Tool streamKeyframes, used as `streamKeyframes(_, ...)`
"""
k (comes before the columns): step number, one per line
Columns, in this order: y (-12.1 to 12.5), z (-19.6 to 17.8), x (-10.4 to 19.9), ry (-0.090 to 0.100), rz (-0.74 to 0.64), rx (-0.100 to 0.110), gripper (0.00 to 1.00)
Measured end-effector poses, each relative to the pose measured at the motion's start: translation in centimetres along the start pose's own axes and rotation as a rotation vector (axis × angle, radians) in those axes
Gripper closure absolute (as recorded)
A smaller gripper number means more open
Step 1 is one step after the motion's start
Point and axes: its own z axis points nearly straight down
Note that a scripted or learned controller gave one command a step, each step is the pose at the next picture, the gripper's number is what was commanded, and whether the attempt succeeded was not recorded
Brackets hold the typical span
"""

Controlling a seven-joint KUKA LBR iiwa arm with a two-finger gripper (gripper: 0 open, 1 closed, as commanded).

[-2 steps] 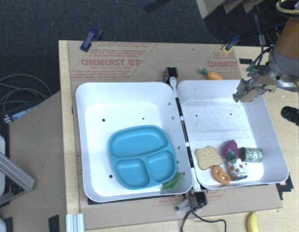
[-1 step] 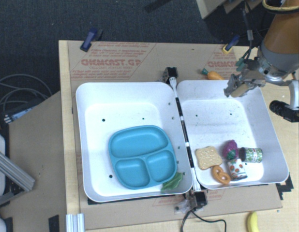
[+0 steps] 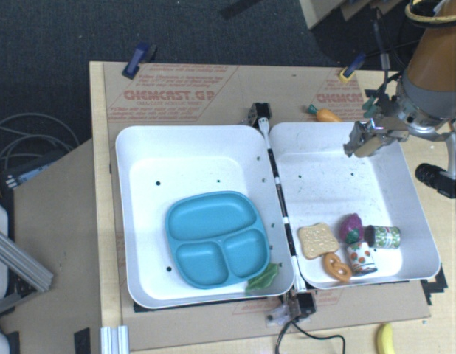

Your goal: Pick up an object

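Several small items lie at the near end of the right bin (image 3: pixel 405 190): a tan cracker (image 3: pixel 317 240), an orange pretzel-like piece (image 3: pixel 336 267), a purple item (image 3: pixel 351 227), a green can (image 3: pixel 385 237) on its side, and a small printed can (image 3: pixel 361 258). My gripper (image 3: pixel 359 144) hangs over the far part of the right bin, well away from these items, with nothing seen between its fingers.
The left bin (image 3: pixel 139 168) holds a blue divided plate (image 3: pixel 215 238) and a green leafy piece (image 3: pixel 263 279) by its near right corner. A small orange carrot (image 3: pixel 325 114) lies on the bench behind the right bin. A yellow object (image 3: pixel 385 339) sits at the bench's near right.
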Motion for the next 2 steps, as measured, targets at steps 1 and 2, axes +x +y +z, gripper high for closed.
streamKeyframes(1, -2.4, -0.3, 3.5, 0.000, -0.001, 0.000, 1.00)
streamKeyframes(2, 3.7, -1.7, 6.7, 0.000, -0.001, -0.003, 1.00)
